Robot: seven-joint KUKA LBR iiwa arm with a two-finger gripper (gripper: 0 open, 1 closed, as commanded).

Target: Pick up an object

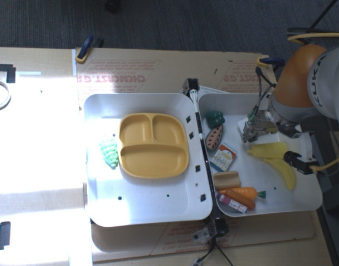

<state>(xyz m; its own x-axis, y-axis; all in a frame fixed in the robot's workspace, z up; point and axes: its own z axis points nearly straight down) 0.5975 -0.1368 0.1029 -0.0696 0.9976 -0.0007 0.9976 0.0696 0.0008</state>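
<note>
On the left of the desk (36,148) lay bare pale surface. The left bin (141,204) held a green knobbly toy (109,152) near its left wall and, touching it, a yellow divided plate (154,146) in the middle; the near half of that bin's floor was open. Clips (191,85) joined the two bins at their shared far corner.

In the right bin (302,201), along the shared wall, lay a dark green lump (215,117) at the far end, then a red seeded piece (214,137), a small printed packet (223,158), a tan cylinder (226,179), a carrot (241,193) and a red wrapper (233,204) at the near edge. A banana (276,154) lay toward the bin's right side, curving to the near right corner.

The gripper (253,131) hung over the far middle of the right bin, just beside the banana's left end and on its far side; whether it touched the fruit could not be told. Nothing showed between the jaws, and whether they stood open or closed could not be told. The arm (302,85) crowded the bin's far right corner, with cables beside it. The bin floor between packet and banana lay open.
</note>
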